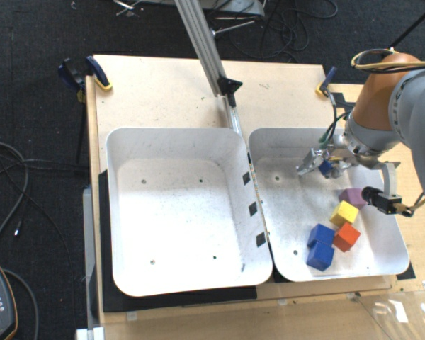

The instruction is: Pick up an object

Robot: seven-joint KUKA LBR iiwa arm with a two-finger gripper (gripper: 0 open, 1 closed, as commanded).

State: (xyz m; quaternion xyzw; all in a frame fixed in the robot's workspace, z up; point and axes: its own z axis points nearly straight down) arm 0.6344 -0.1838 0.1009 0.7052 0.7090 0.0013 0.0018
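Arm: the grey arm (411, 108) entered from the right edge of the frame, its orange band (375, 98) at upper right, and bent down and leftward into the right bin (283, 190).
Wrist: it sat over the upper part of the right bin, tilted toward the frame's left, with cables looping above it.
Gripper: the gripper (317, 163) was low over the bin's upper middle; a small blue object (326, 167) appeared right at its fingers, but whether it was clamped between them could not be told.
Grip state: could not be told.
Loose objects: a purple block (352, 196), a yellow block (346, 212), an orange block (346, 236) and a larger blue block (321, 246) clustered in the lower right of the right bin, below the gripper and apart from it.
Left bin: the left bin (177, 211) lay just beside the right one, their rims meeting at frame centre.
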